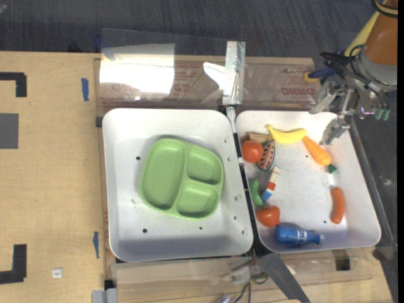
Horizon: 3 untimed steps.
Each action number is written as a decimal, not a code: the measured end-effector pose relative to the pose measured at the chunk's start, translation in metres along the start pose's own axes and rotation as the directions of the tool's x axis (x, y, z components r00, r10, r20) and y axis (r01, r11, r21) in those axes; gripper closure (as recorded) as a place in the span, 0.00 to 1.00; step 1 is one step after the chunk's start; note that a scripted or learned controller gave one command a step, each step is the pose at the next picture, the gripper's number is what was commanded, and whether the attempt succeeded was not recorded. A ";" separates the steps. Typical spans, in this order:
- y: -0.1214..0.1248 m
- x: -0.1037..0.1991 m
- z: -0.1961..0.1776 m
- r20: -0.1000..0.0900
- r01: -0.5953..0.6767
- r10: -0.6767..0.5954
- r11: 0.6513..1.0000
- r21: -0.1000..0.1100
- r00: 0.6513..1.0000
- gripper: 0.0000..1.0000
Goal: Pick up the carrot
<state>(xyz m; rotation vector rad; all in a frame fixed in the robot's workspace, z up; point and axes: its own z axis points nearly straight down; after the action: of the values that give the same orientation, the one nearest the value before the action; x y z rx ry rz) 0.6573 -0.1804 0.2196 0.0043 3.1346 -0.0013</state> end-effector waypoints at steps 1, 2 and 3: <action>-0.006 -0.003 0.124 -0.006 -0.168 0.168 0.986 0.000 0.986 0.00; -0.005 -0.007 0.108 0.006 -0.164 0.164 0.986 0.001 0.986 1.00; 0.051 0.007 0.057 0.003 -0.145 0.145 0.989 -0.002 0.989 1.00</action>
<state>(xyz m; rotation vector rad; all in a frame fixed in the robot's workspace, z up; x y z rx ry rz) 0.6513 -0.1297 0.1628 0.2322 3.1231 0.0017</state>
